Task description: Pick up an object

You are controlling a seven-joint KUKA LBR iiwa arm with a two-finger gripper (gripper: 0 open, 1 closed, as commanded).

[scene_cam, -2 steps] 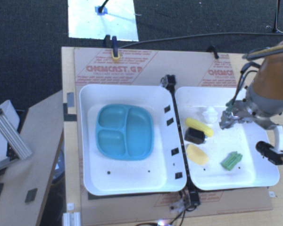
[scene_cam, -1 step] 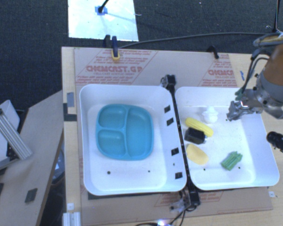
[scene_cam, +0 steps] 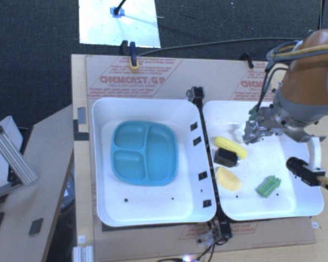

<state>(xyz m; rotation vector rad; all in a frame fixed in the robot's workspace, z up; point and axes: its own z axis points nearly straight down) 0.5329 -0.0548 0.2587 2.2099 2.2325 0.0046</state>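
Observation:
My gripper hangs over the upper middle of the right bin, just right of and above a yellow corn cob. Nothing shows between its fingers. Below the corn lies a small black block, touching it. A pale yellow rounded piece sits lower, near the bin's left wall. A green ridged piece lies toward the bin's lower right.
The left bin holds a blue divided plate. A black clamp strip runs between the two bins. A black cylinder fitting on the arm hangs over the right bin's right side.

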